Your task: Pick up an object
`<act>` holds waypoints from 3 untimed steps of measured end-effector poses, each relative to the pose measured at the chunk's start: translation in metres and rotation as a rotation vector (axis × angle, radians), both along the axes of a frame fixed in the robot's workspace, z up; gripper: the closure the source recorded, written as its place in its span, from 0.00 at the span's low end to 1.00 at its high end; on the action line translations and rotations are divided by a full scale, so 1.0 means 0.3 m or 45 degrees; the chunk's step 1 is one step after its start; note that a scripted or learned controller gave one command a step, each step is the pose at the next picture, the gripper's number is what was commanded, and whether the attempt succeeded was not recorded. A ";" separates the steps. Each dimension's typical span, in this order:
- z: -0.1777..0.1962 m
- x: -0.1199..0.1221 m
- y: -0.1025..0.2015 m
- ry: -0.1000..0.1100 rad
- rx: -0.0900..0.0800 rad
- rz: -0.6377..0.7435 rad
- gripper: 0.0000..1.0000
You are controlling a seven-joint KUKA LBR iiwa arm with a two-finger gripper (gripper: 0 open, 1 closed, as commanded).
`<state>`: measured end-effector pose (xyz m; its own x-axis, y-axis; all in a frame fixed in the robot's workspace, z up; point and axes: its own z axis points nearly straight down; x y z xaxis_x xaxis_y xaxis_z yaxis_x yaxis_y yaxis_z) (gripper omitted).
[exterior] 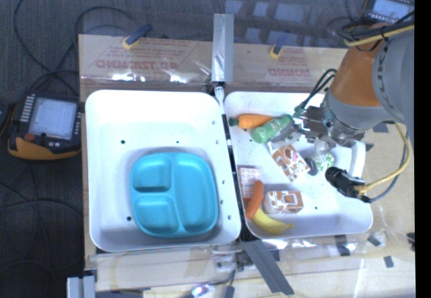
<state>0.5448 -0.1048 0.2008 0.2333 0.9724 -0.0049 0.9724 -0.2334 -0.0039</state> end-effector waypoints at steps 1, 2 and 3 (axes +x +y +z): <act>-0.374 0.142 -0.087 -0.017 -0.003 -0.165 0.00; -0.338 0.145 -0.085 -0.018 -0.005 -0.161 1.00; 0.027 0.083 -0.016 -0.001 -0.003 -0.516 1.00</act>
